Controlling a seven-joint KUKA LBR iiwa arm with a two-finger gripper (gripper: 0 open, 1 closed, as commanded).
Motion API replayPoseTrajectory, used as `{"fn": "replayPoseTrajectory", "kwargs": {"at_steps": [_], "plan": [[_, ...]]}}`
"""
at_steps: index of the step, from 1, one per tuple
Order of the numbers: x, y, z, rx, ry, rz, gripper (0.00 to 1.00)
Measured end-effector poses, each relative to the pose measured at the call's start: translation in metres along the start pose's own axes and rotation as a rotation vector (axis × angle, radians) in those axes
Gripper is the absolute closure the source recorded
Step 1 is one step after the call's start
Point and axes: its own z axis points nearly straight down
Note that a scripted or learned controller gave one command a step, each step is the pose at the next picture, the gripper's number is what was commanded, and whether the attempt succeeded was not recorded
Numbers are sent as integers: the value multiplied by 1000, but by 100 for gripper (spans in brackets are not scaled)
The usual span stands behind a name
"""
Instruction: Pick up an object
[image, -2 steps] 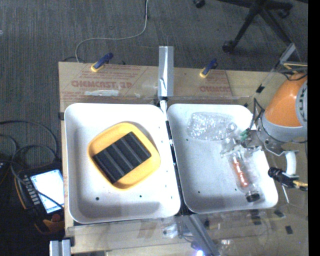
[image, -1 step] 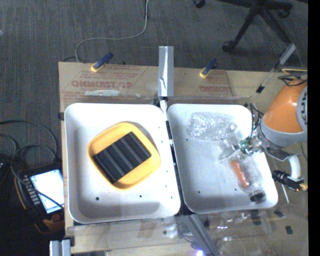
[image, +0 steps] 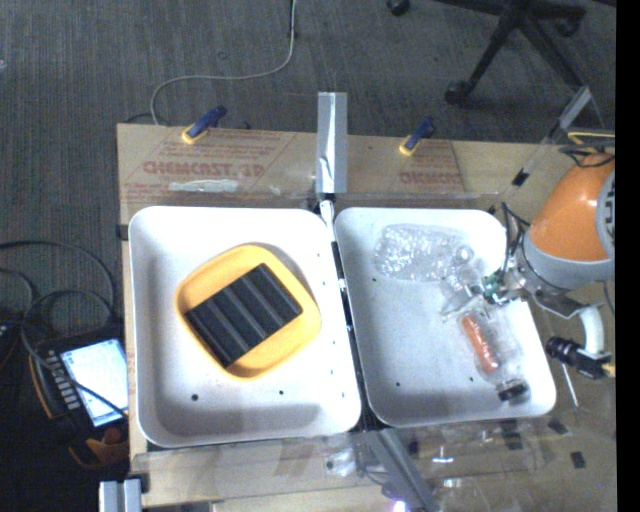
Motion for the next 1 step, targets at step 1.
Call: {"fn": "replayPoseTrajectory", "kwargs": {"at_steps": [1], "plan": [[42, 85, -75, 22, 0, 48, 100]]}}
